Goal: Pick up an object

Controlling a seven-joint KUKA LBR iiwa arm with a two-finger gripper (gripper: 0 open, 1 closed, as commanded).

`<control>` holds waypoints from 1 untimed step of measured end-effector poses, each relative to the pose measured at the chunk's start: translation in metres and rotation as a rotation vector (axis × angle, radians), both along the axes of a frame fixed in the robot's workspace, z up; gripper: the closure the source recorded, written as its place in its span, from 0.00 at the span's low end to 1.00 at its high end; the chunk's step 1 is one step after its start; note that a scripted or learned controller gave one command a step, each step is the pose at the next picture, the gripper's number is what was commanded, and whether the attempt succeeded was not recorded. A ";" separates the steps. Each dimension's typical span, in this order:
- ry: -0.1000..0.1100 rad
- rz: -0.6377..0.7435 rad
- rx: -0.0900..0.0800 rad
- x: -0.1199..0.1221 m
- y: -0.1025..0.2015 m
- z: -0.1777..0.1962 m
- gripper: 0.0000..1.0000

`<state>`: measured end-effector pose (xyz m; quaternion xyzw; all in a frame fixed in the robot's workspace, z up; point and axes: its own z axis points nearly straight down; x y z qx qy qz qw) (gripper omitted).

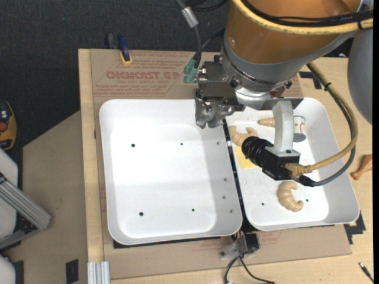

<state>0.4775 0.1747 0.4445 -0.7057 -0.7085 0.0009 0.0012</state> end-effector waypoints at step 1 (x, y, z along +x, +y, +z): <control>-0.015 0.002 0.006 0.001 0.041 0.097 1.00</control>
